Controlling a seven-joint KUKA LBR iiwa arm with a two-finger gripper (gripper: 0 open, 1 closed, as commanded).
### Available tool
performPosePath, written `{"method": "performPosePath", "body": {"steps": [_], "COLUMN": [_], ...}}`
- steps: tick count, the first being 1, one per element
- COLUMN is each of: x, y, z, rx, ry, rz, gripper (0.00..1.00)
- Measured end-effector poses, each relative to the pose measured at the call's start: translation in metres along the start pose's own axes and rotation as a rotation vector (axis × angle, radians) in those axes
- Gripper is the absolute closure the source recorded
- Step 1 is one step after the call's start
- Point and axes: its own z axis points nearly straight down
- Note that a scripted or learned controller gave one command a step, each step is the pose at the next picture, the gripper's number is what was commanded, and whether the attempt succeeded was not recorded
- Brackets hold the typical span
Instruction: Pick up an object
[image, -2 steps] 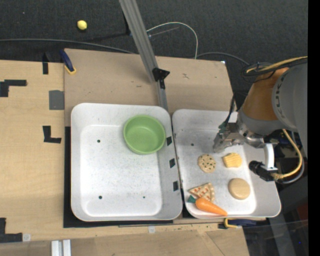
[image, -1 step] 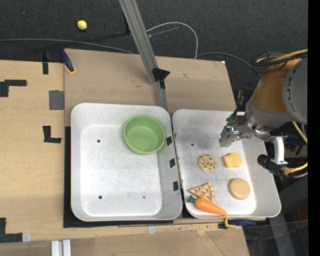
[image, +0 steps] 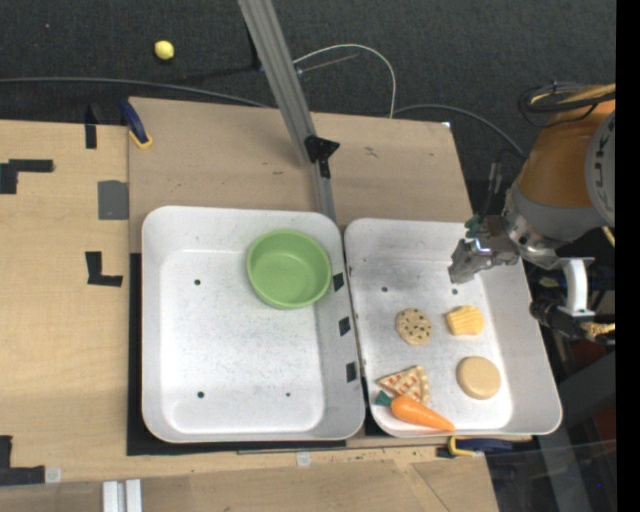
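The right bin (image: 400, 250) holds a round cookie (image: 413, 326), a yellow cheese wedge (image: 465, 321), a tan round bun (image: 479, 378), a pizza slice (image: 404, 383) and an orange carrot (image: 421, 413) at its front rim. My gripper (image: 464, 263) hangs over the bin's back right part, just above and behind the cheese wedge. Nothing shows between its fingers. A green bowl (image: 289, 268) sits in the left bin (image: 200, 340) near its back right corner.
A grey metal pole (image: 290, 90) slants from the top down to the gap between the bins. Cables run over the dark floor behind the bench. A small yellow ball (image: 164, 49) lies on the floor at the far left.
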Motion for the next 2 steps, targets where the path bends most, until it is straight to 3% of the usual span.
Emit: {"method": "performPosePath", "body": {"steps": [1, 2], "x": [0.000, 0.056], "y": [0.001, -0.003], "z": [-0.053, -0.044], "rx": [-0.002, 0.005], "ry": [-0.001, 0.002], "rz": [0.000, -0.004], "gripper": [1.00, 1.00]}}
